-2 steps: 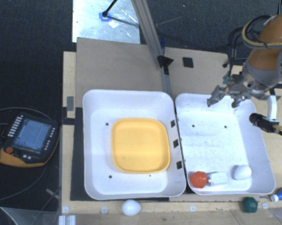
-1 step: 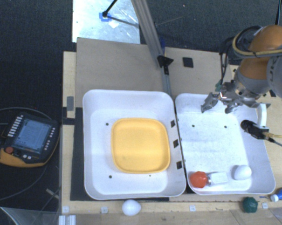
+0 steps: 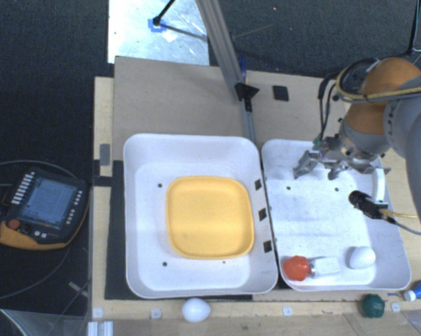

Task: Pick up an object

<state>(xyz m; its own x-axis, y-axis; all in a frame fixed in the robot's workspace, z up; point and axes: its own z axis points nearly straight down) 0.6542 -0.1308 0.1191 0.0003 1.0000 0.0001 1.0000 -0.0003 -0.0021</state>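
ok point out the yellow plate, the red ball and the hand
yellow plate (image 3: 210, 217), camera view, centre of its flat face
red ball (image 3: 297, 268), camera view, middle of its top
hand (image 3: 320, 166), camera view, midway between its fingertips

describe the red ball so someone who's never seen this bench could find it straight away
Start at the right bin, the one without the yellow plate. Go to its near edge, at the corner closest to the left bin: the red ball sits there. Beside it lie a small white block and a white egg-shaped thing; it is the only red thing in either bin.
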